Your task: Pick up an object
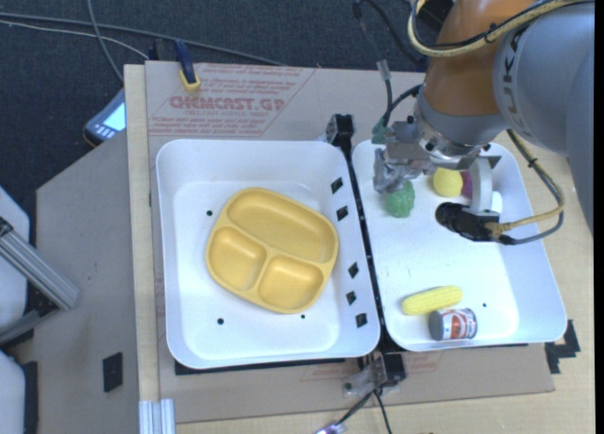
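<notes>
With the gripper (394,180) just above the green object (400,201), finger state untellable, descend straight and centre it, clear of the yellow ball (447,181) beside it.

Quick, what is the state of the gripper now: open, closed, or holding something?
Gripper: state cannot be told; it sits just above the green object in the right bin, and no grasp is visible.

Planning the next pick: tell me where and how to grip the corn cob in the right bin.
Grip the corn at its middle, from straight above, fingers closing across its short width. It lies flat and nearly level along the bin floor, so the long sides are open. The can sits close below its right end, so I'd stay off that end.
</notes>
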`<state>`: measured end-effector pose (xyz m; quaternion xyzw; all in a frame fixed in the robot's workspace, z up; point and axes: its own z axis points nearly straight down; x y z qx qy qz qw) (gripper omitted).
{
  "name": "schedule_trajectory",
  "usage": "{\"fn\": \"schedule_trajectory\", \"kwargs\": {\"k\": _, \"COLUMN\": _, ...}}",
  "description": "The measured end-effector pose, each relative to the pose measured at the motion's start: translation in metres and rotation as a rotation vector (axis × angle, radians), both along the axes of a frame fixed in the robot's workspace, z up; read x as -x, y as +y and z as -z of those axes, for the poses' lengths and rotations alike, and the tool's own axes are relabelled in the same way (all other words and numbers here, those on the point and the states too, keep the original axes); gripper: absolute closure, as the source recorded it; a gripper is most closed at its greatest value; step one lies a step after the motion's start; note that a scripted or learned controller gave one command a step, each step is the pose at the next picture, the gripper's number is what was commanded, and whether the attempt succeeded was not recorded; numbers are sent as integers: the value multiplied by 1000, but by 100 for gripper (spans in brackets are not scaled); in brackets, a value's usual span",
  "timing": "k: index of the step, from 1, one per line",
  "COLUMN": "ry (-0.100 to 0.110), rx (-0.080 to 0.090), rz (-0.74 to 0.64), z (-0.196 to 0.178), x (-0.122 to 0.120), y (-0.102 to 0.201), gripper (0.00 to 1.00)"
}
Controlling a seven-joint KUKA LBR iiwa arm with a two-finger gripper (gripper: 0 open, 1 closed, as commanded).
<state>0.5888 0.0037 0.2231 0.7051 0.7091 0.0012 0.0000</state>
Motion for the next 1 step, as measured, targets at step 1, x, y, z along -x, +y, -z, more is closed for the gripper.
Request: {"fn": "schedule_trajectory", "kwargs": {"k": 1, "ry": 1, "rx": 0, "rz": 0, "z": 9, "x": -8, "y": 51, "gripper": 100}}
